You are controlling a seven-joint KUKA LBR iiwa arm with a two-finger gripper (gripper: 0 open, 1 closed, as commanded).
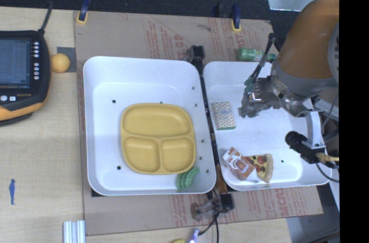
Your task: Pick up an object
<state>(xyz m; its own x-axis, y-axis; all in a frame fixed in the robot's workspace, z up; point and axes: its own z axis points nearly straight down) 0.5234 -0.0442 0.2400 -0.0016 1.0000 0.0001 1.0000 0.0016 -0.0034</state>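
The hand (249,105) is hovering over the right bin (230,72), just beside the small patterned sponge (223,115) lying flat near the divider; whether it is released or clenched cannot be told, and nothing is seen grasped in it. The pizza-slice toy (249,166) is resting near the bin's front wall, well apart from the hand. The yellow divided tray (157,137) and green toy (187,178) are occupying the left bin (98,72), so the sponge is judged the likeliest target.

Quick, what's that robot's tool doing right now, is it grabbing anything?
Tool: hovering over the right white bin; open or shut cannot be told.
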